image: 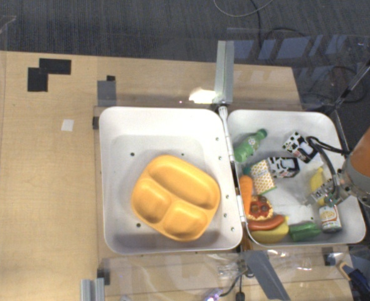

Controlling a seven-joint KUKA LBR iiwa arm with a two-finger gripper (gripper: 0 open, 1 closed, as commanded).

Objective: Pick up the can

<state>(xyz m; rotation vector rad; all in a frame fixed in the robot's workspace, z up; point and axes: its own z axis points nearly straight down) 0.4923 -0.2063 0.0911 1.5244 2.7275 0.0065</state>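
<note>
1. White right bin [335, 125] holds the can [330, 217], a small one with a red and white label, at the front right corner beside a green item [305, 231].
2. Gripper [326, 194] sits just above the can, close to touching; grip state cannot be told.
3. Judged step: final approach, nothing lifted yet.
4. Next move needs a straight descent centred on the can, clear of the yellow piece [316, 180] alongside.
</note>
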